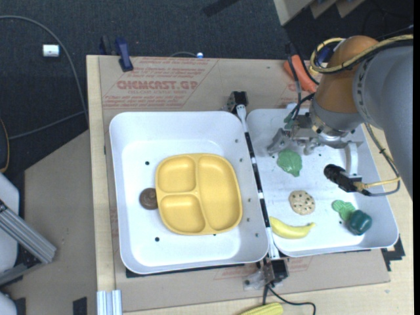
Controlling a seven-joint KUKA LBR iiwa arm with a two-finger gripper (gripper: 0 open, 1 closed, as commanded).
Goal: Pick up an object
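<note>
The hand (293, 141) hangs low over the far part of the right bin (326, 233), toward the wall it shares with the left bin (131, 151). Just on its near side lies the green leafy piece (289, 161), the likeliest thing to pick. From this slanted look down I cannot tell whether the hand is wide or narrow, and nothing shows clamped in it, so the grasp seems not yet made. The green leafy piece lies on the bin floor close to the shared wall, well apart from the cookie (302, 203) in the middle, the banana (291, 228) along the near edge, and the teal and green thing (353, 218) toward the near right corner. To do this step well, the hand should centre itself over the bulk of the green leafy piece rather than its far fringe, go straight down until almost at the floor, close across its narrower width, then lift vertically. The lumpy, probably soft shape may squash or slip, so a deep, centred grip matters. The shared wall stands close on one side and leaves little room there. The left bin holds a yellow divided plate (197, 193) with a brown round piece (148, 198) touching its edge, both out of the way on the bench (170, 84).
</note>
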